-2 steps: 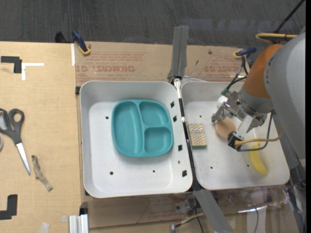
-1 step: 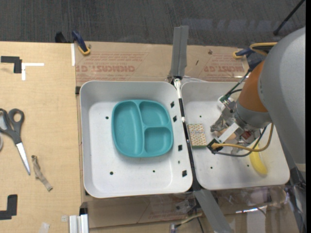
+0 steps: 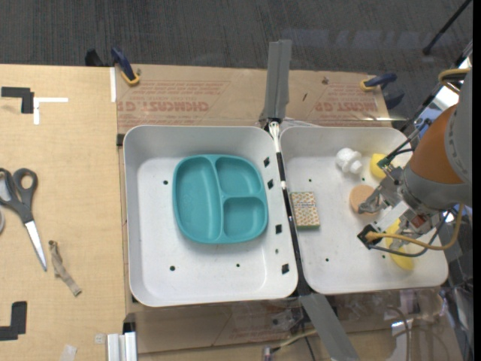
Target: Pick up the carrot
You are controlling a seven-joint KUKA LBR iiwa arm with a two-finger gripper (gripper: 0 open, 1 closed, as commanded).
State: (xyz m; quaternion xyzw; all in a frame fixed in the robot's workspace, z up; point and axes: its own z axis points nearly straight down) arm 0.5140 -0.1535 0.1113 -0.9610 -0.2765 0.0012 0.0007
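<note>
two white bins side by side across the middle of the frame. at far left, on the brown bench outside them, one pair of scissors (image 3: 22, 201). in the left bin (image 3: 150, 277), one teal plate (image 3: 222, 199) with three compartments, nothing lying in any of them.

in the right bin (image 3: 331, 269), five loose things, counted left to right: one speckled sponge (image 3: 304, 209) close to the left wall; one small white lump (image 3: 347, 160) in the upper middle; one pale orange piece, taken for the carrot (image 3: 362, 198), at mid-height; one yellow bit (image 3: 376, 165) just right of the white lump; one yellow banana-like thing (image 3: 403, 260) near the lower right corner.

one arm only, reaching in from the right edge, so no question of which is nearer. pincer (image 3: 378, 201) right up against the carrot's right side; touching or just apart, cannot tell. carrot thus immediately to the left of the pincer, at about the same height in the frame, well clear of the sponge further left.

seen as a short rounded stub, so long axis hard to read; possibly running left to right with its right end hidden behind the pincer, but that only as a guess.

cannot tell how far open the pincer is, nor whether anything sits in its grip. probably calls for a small shift leftward to centre over the carrot before closing.
</note>
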